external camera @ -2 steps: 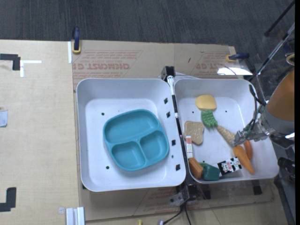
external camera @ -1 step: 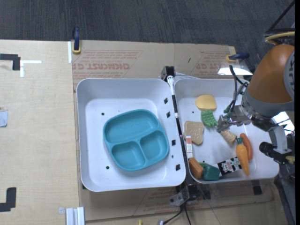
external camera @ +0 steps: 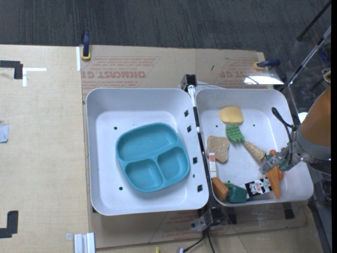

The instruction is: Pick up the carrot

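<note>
**One carrot, right bin, gripper on top of it**

Camera view: carrot (external camera: 275,181) is orange, tapered, tip pointing toward the bin's near edge, lying near the right bin's (external camera: 247,101) right wall beside a black-and-white block (external camera: 258,187); gripper (external camera: 280,162) sits at its thick end; can't tell whether it's clamped or loose; blue tray (external camera: 152,157) in left bin (external camera: 105,109).

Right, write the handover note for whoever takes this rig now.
Gripper: low in the right bin, at the carrot's upper end; its state is unclear from here.
Carrot: lies in the right bin near the right wall, beside a black-and-white item. It looks to be resting on the bin floor.
Left bin: holds a blue tray, no part in this job.
Done: arm brought to the carrot.
Left: confirm a grasp, then lift the carrot clear.
</note>
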You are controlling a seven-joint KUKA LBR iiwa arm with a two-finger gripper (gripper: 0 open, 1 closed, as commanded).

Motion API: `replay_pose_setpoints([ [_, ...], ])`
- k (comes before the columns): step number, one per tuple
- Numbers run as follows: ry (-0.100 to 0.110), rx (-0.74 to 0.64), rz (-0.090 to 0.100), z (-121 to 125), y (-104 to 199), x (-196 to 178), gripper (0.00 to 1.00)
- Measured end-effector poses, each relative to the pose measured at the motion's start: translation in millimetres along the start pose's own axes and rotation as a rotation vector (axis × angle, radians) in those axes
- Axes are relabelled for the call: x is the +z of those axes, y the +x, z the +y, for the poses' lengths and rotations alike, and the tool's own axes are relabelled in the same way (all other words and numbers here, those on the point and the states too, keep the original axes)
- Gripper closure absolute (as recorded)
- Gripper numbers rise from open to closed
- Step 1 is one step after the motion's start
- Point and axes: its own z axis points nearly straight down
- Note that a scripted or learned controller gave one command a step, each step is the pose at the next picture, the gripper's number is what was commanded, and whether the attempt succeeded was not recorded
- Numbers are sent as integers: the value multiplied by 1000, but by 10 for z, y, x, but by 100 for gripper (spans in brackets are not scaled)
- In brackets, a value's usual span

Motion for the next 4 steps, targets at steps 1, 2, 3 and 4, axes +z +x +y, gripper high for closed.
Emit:
replay_pose_setpoints([
  [1, -3, 133, -3, 467, 389, -512, 100],
  [2, -3, 134, -3, 465, 387, -512, 0],
  [3, -3, 110, -4, -32, -80, 201, 0],
  [4, 1, 444, 2, 160, 289, 213, 0],
])
